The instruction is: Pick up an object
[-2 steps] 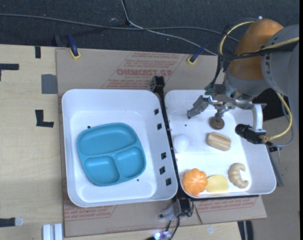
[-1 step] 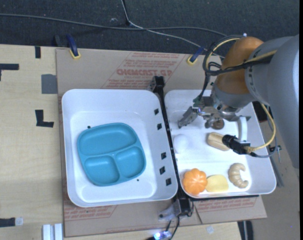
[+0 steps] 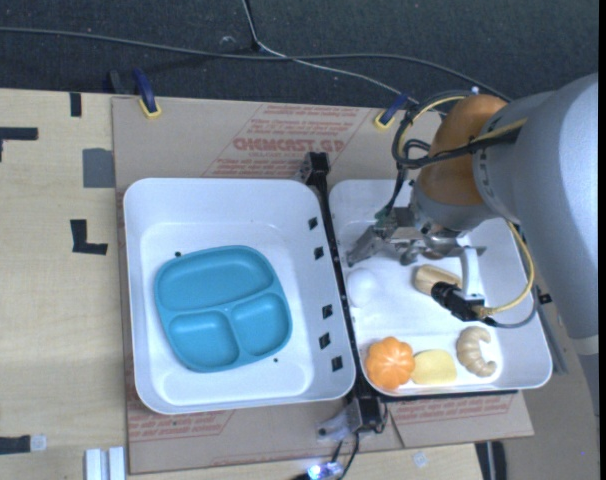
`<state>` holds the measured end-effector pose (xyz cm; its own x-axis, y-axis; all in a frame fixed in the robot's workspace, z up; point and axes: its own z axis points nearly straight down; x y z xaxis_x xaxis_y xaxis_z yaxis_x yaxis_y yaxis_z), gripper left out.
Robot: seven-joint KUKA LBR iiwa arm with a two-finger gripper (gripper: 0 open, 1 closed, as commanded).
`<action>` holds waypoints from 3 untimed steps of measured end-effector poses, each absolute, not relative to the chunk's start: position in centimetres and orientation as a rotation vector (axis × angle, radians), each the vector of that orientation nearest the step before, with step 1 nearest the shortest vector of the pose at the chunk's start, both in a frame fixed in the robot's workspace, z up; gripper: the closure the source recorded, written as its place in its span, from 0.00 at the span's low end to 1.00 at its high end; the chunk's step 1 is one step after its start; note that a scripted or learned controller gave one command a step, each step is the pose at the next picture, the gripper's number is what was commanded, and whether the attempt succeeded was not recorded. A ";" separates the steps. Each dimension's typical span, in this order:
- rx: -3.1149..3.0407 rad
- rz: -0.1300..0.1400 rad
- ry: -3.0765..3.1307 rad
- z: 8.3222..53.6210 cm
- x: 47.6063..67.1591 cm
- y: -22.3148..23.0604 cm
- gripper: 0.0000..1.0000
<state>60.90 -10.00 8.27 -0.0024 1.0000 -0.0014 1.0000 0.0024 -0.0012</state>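
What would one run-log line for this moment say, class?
arm: over right bin | gripper: above bin floor, nothing seen held | orange, yellow piece, croissant: front edge | blue tray: left bin

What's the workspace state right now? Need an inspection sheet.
Surface: two white bins side by side on a cardboard sheet over a wooden bench.
Job's things: right bin holds an orange fruit, a yellow piece, a croissant-shaped piece and a tan piece.
Clutter: left bin holds a blue divided tray.
Grippers: pincer low over the right bin's upper half; finger state not readable.
Cables: yellow and black cables loop around the wrist; a thin cable crosses the dark floor above.
Surroundings: clamps at the cardboard's top edge, black tape marks on the bench.
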 end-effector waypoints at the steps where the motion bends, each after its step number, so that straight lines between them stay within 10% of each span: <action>1: 2.216 -0.002 2.224 9.5 61.0 -10.0 1.00; 3: 2.216 0.004 2.222 20.2 60.9 -8.6 1.00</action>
